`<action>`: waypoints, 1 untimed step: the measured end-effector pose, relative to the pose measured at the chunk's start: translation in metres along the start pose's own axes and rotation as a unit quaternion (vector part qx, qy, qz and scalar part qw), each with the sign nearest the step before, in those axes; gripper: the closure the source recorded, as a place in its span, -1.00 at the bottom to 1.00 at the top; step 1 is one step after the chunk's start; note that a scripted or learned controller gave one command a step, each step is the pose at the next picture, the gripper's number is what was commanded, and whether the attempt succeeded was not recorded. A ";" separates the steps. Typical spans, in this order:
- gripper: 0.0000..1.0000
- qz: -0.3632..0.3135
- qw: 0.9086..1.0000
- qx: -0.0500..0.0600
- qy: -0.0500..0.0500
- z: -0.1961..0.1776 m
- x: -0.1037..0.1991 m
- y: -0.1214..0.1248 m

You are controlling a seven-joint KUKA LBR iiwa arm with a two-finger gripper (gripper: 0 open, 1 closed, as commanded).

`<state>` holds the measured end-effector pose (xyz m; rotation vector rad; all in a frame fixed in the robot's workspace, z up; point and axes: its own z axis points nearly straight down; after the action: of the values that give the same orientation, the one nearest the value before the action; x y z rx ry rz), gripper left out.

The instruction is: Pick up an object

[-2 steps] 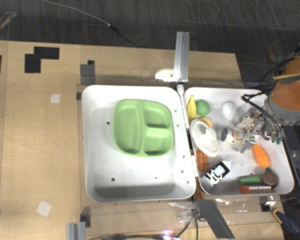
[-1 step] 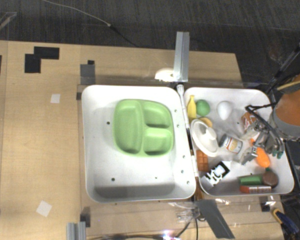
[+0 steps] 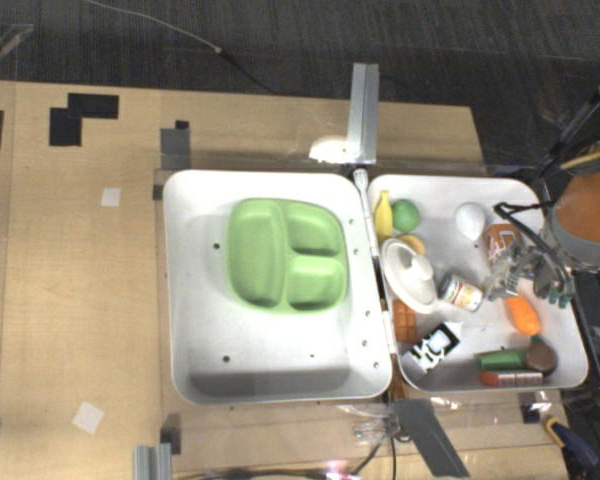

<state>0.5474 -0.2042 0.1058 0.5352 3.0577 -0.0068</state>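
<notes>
Claw (image 3: 507, 280), finger state unreadable, hovers over right bin (image 3: 577, 368). Small jar (image 3: 462, 293) just left: light, rigid, slick; grip across its body. Carrot (image 3: 523, 315) just below.

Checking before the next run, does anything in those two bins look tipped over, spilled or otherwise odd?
Nothing looks spilled. The right bin is a jumble: a small jar lies on its side beside the white bowl. The green tray sits flat in the left bin.
</notes>
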 end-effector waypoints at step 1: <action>1.00 -0.015 1.000 -0.002 0.010 -0.110 -0.030 0.092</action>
<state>0.6033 -0.1266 0.2167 0.4919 3.0833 0.0041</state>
